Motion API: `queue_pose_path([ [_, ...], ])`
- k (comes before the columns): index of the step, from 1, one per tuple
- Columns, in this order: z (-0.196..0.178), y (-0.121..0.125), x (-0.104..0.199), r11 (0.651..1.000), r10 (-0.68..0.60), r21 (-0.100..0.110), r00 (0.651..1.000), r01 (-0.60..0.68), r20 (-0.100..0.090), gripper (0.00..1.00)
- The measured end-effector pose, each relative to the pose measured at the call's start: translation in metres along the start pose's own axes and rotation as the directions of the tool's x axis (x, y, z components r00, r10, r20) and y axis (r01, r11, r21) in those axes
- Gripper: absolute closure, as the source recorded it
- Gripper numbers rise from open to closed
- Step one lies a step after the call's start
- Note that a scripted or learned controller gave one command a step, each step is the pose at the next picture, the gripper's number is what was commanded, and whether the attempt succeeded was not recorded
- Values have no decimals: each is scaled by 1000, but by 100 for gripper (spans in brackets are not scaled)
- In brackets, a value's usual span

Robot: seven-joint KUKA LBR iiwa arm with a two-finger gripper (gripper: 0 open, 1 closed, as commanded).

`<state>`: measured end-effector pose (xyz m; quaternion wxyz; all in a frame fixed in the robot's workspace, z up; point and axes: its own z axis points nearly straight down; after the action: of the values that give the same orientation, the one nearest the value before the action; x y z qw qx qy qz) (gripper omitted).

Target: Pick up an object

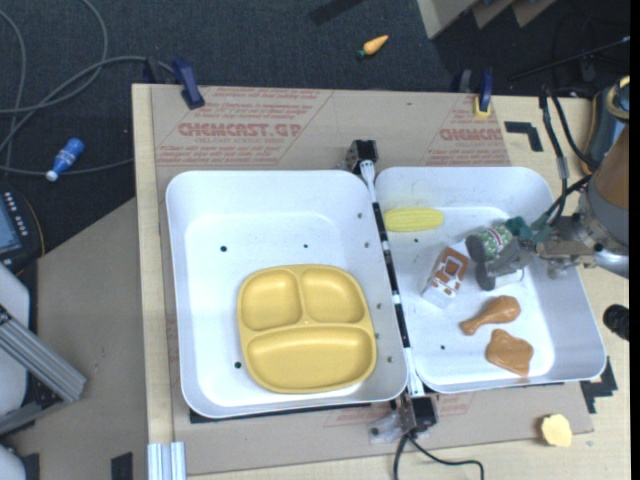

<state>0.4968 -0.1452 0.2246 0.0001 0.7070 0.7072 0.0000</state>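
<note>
Bench of brown board below, bearing two white bins side by side. Left bin well away from the gripper, across the divider, with a yellow divided plate lying flat in it. Right bin directly beneath the gripper, reached by the grey arm from the far side. Gripper low over that bin, hard against a green-and-white can, apparently touching it; cannot tell whether open, closed, or clamped on anything, the can's body masking that part. Likely target, then: the can, lying tipped rather than upright, just at the gripper's tip. Beyond it toward the divider, a yellow corn cob. Just beside the gripper on the divider side, a small white-and-brown carton. Just beside it on the near side, a brown drumstick, and a little farther the same way a brown nugget-like piece. Risks, judged from this layout: a round can rolling out of a closing grasp or being nudged toward the carton; a pinch too near the can's end, squirting it loose on lifting; a crowded spot, so a stray contact with the carton or drumstick, dragging one along or spoiling the grip; a lift coming up with nothing held.
</note>
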Motion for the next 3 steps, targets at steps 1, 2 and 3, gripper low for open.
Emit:
queue_pose_path([
  [1, 101, 77, -15, 1000, -2, 3, 1000, 2, 0, 0],
  [2, 139, 94, 39, 1000, -6, -6, 1000, 6, -2, 0],
  [3, 140, 64, 46, 1000, 1, 2, 1000, -1, -1, 0],
])
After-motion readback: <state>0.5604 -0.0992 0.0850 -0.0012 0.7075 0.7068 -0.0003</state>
